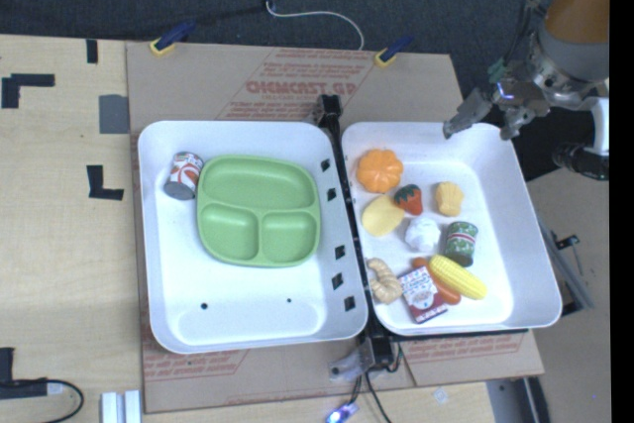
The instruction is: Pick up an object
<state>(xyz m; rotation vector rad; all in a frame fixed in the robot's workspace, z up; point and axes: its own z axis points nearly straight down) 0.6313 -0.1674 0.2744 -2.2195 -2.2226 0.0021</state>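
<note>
Gripper (482,118), fingers spread and holding nothing, poised over the right bin's (530,213) far rim, beyond the pumpkin (378,169).

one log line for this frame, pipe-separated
phase: pre-grasp | gripper: over right bin far right corner, nothing held | right bin: toy food cluster incl. pumpkin | left bin: green tray, can

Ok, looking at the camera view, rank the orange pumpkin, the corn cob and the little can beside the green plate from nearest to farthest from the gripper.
1. Orange pumpkin, at the far left of the right bin, nearest the gripper.
2. Corn cob, at the near side of the same bin, farther down the view.
3. Can, in the left bin against the green plate, farthest.
</note>
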